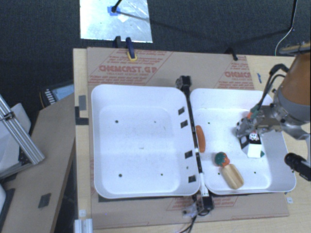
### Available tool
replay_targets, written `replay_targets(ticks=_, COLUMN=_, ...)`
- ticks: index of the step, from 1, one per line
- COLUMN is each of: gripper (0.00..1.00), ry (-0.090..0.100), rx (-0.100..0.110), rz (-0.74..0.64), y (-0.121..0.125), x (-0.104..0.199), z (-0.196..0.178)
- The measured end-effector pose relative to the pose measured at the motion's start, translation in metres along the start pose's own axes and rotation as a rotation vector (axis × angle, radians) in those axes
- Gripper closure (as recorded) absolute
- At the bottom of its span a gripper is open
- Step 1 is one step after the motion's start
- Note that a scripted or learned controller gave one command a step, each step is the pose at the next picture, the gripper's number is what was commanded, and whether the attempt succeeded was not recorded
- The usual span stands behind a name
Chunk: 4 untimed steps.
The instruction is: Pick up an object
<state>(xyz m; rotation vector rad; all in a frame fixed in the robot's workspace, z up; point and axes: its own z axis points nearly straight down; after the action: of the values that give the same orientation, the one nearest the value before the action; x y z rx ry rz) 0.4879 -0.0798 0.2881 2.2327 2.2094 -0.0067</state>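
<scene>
Gripper (247, 129) over white block (254, 150), carrot (200, 138), wooden piece (232, 175) nearby

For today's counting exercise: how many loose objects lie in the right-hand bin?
4: an orange stick by the divider, a green ball, a tan wooden block touching it, and a white block under the gripper, which may hide more.

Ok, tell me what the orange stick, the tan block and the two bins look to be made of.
Orange stick: probably plastic or rubber, going by its even, saturated colour; too small to settle.
Tan block: looks like bare wood, pale, matte, with rounded ends.
Left bin and right bin: seemingly moulded white plastic, smooth, with rounded corners and raised rims.
</scene>
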Motion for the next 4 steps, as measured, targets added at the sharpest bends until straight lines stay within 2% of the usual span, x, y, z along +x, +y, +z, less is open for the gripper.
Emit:
replay_targets(ticks=1, gripper=1.00, ry=0.005, rx=-0.004, rz=-0.020, y=-0.001, x=0.062, z=0.004)
replay_targets(ticks=2, gripper=1.00, ry=0.007, rx=-0.016, rz=-0.023, y=-0.002, x=0.130, z=-0.106)
replay_targets(ticks=3, gripper=1.00, ry=0.003, rx=0.000, rz=-0.011, y=-0.003, x=0.119, z=-0.033)
replay_targets(ticks=4, gripper=1.00, ry=0.003, rx=-0.018, rz=-0.015, y=0.064, x=0.113, z=-0.124)
